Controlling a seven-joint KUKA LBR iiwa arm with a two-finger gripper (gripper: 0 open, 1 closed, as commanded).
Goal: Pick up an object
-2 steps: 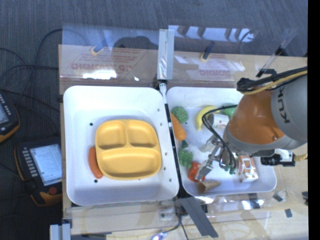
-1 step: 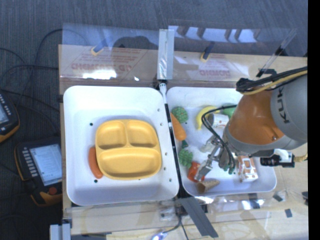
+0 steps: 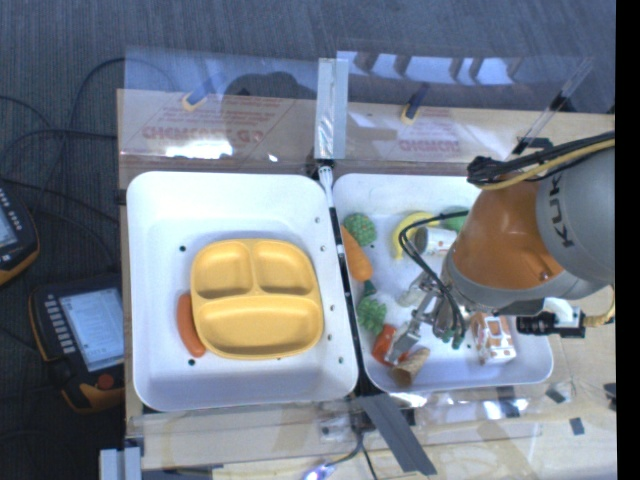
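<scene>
The right bin (image 3: 534, 370) holds several toy foods. My gripper (image 3: 408, 340) hangs low over its front left part, reaching down and left from the orange wrist (image 3: 500, 243). A small red piece (image 3: 384, 342) lies just to the gripper's left and a brown piece (image 3: 410, 363) just below it. I cannot make out whether either is touched. A green broccoli-like piece (image 3: 372, 311) sits a little above the red one. An orange carrot (image 3: 357, 258) and a green leafy piece (image 3: 361, 229) lie along the bin's left wall.
A yellow banana (image 3: 408, 226) curves at the back of the right bin, partly under the arm. A white and orange packet (image 3: 493, 336) lies to the gripper's right. The left bin (image 3: 150, 200) holds a yellow divided tray (image 3: 257, 298) and a red-orange sausage (image 3: 187, 325).
</scene>
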